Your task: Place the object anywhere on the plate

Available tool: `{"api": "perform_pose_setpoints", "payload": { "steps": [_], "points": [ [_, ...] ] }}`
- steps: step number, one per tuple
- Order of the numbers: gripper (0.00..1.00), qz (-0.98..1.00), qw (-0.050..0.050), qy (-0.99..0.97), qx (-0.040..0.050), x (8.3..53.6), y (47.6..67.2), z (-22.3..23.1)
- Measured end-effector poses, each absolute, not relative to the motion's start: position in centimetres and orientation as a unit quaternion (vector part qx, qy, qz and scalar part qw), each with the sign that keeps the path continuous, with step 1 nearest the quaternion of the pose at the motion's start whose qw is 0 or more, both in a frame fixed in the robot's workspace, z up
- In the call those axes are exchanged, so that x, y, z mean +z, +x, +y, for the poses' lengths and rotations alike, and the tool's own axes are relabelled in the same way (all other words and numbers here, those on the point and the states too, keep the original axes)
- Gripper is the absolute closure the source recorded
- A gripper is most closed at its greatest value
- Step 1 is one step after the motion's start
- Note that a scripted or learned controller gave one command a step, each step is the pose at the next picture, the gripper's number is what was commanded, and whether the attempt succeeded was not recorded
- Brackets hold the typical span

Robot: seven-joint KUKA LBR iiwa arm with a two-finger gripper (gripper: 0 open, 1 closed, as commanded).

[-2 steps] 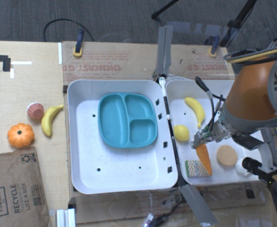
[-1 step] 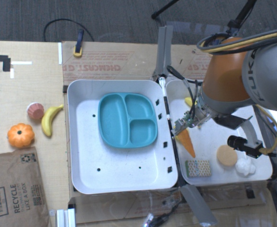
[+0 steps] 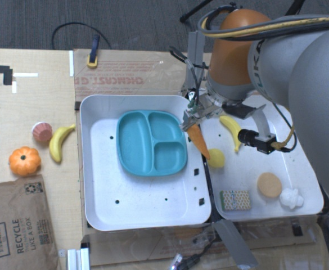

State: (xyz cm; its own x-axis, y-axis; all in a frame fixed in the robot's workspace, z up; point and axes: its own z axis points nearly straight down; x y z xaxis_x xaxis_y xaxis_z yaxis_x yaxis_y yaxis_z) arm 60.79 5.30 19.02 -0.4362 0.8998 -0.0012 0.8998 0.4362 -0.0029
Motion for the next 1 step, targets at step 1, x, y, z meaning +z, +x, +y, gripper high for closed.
{"api": "perform_pose_setpoints", "payload": {
  "steps": [1],
  "points": [
    [0.00, -0.847, 0.000, -0.531, 0.0018, 19.02, 60.80, 5.29]
  ]
}}
